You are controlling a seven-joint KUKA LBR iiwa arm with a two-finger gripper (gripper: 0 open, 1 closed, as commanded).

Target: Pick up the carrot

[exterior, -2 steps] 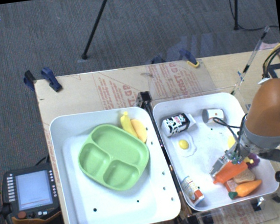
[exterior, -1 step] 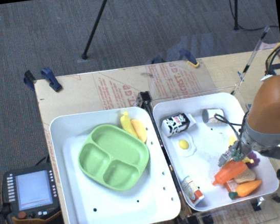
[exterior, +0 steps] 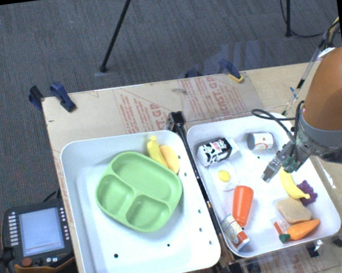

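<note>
In the right bin (exterior: 203, 160), down at its near right corner, sits the carrot (exterior: 300, 230): orange, lying flat, green end toward the left, tucked just below a slice of bread (exterior: 294, 210). The gripper (exterior: 278, 165) hangs higher up over the same bin, near its right side, so the carrot is toward the near edge from it and a little to the right, apart from it, with a banana (exterior: 291, 184) and the bread in between. Can't really tell whether the pincer is apart or together from this angle, it's just a grey blur at the end of the wrist, and nothing is visibly clamped in it. Other stuff in that bin: a tall orange cup (exterior: 242, 204), a small cow-print carton (exterior: 215, 150), and a white can (exterior: 260, 141). The left bin (exterior: 84, 239) has a green divided plate (exterior: 139, 190).
</note>
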